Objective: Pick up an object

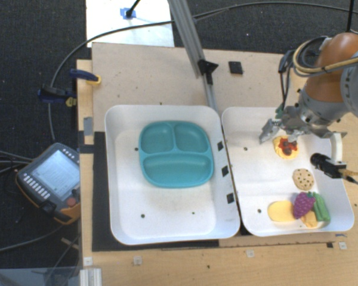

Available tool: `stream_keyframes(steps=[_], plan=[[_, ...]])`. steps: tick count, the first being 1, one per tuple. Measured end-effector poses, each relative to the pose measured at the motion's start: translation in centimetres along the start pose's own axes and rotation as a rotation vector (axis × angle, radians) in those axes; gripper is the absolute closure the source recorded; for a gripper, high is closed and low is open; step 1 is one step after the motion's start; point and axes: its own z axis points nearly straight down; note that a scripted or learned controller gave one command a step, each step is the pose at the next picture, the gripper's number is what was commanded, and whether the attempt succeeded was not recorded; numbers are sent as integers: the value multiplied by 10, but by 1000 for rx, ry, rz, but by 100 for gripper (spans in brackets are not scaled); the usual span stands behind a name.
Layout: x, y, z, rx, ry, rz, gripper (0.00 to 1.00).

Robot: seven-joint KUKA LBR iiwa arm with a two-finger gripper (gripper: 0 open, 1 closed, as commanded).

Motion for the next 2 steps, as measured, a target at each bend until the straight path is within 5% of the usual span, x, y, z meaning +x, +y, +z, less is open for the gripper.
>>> stream_keyframes(steps=[1, 2], plan=[[-4, 5, 60, -3, -1, 1, 0], [-4, 7, 69, -7, -2, 1, 0]])
